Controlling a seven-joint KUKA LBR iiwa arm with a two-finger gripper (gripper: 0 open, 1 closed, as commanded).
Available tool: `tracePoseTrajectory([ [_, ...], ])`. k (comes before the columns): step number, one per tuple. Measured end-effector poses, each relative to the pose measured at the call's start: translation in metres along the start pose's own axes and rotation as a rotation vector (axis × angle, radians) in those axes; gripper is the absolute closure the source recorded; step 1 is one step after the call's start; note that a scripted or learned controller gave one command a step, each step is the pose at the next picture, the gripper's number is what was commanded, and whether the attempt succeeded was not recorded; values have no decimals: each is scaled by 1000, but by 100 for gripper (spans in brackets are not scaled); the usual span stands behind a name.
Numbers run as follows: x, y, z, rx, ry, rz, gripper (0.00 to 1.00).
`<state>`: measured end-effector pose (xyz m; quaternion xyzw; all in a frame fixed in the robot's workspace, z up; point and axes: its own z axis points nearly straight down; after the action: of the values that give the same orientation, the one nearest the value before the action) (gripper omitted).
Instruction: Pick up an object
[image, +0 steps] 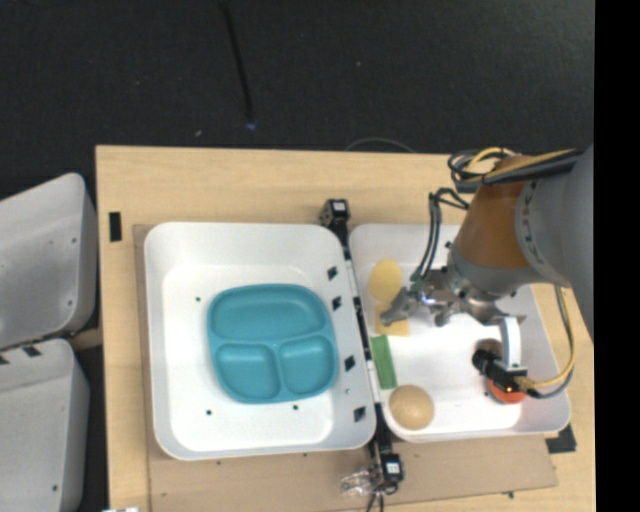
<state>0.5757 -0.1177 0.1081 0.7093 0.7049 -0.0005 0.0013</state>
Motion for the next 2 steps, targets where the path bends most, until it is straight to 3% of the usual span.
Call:
tracePoseTrajectory([
  [1,-2,3,2,-8,0,4,0],
  [2,-4,4,-8,-9,0,13,100],
])
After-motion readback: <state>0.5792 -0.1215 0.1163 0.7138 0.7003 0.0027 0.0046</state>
